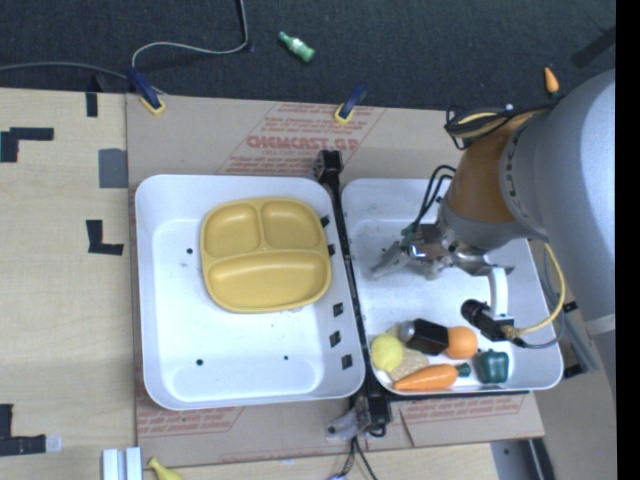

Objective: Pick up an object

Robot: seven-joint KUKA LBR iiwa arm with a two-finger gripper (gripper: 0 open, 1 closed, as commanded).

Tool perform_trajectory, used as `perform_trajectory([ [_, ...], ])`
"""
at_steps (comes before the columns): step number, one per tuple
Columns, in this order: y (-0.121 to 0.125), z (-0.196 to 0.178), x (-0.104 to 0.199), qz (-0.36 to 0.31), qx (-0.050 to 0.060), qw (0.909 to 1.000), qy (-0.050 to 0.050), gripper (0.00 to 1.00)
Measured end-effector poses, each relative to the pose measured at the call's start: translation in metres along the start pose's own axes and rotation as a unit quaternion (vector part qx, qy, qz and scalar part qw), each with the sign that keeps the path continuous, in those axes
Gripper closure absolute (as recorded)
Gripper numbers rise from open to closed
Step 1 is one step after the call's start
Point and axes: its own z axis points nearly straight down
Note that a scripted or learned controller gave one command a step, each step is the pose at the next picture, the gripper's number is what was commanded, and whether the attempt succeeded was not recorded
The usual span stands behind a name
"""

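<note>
My gripper hangs low in the right bin, over bare floor in its upper half, fingers spread apart with nothing between them. So I'm at the reaching step: no object is taken yet.

The things worth picking all lie toward the bin's near edge, well apart from my fingertips: a lemon, a carrot just beside it, an orange, a black block between lemon and orange, and a green pepper farthest off under my wrist. They crowd together, touching or nearly so.

On the far side of the divider from me sits a yellow tray in the left bin.

Next I judge I must travel toward that cluster, line my open fingers over one piece, likely the lemon at the edge of the pile, then drop and close. The crowding could make me nudge neighbours.
</note>
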Motion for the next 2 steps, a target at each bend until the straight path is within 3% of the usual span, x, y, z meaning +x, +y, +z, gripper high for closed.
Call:
perform_trajectory([
  [1, -0.057, 0.000, -0.027, 0.001, 0.001, 1.0000, 0.000, 0.00],
  [2, -0.095, -0.001, -0.002, 0.001, -0.001, 1.0000, 0.000, 0.00],
])
